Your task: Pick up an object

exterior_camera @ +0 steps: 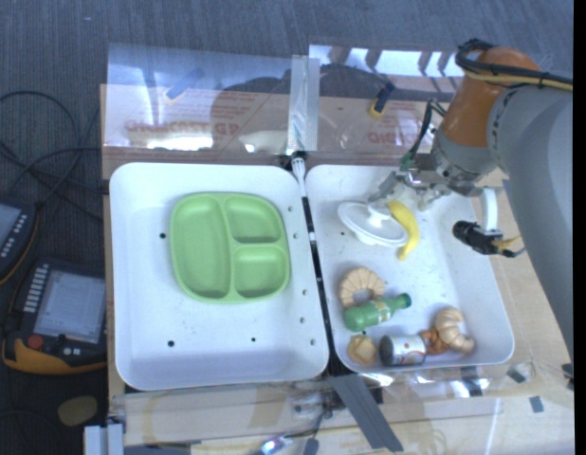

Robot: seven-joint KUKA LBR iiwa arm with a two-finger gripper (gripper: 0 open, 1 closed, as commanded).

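Nearest the camera, a small can lies along the right bin's front edge. Above the banana hovers the end effector, empty; its opening I cannot tell. Approach step, seemingly; next comes descent onto the banana.

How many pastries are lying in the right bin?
3. One pastry is mid-bin, just above the green bottle. One sits at the front wall, left of the can. One lies right of the can. None seems hidden.
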